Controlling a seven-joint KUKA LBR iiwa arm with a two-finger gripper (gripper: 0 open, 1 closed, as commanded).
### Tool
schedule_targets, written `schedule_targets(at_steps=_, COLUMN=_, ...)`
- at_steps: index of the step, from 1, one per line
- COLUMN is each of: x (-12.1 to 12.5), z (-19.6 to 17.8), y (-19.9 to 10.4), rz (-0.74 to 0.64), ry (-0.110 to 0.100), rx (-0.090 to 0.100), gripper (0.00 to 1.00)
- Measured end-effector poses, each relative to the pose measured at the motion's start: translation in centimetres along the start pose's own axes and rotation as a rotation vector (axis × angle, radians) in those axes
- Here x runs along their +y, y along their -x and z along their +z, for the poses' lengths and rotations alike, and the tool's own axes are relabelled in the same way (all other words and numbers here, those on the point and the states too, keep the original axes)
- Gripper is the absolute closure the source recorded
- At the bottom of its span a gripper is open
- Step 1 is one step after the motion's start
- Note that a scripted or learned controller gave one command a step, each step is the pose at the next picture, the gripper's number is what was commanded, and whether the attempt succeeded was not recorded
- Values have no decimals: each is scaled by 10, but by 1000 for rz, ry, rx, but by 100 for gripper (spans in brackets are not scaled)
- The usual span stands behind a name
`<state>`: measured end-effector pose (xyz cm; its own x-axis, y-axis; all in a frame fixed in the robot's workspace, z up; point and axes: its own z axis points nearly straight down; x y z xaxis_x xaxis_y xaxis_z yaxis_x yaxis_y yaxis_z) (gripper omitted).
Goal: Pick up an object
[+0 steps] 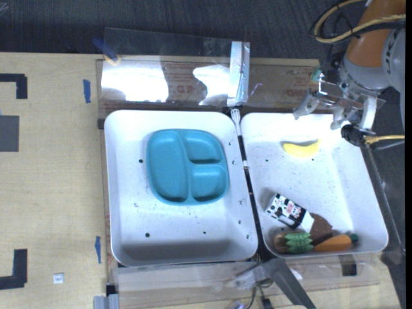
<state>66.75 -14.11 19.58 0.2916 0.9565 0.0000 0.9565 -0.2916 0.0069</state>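
Banana (301, 148) flat near the right bin's (360, 192) far wall, untouched. Gripper (333, 111) above that bin's far right corner, fingers spread, nothing between. Carrot (333, 242) at near edge. Blue tray (188, 165) in left bin (122, 192).

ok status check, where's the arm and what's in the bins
End effector over right bin's far edge, holding nothing. Yellow banana nearest it, untouched. Carrot and black-and-white box at near edge. Blue divided plate in left bin.
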Motion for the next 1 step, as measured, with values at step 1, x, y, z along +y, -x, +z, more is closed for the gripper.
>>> schedule_targets(at_steps=1, x=-15, z=-63, y=5, rz=-9, ry=3, rx=1, gripper=0)
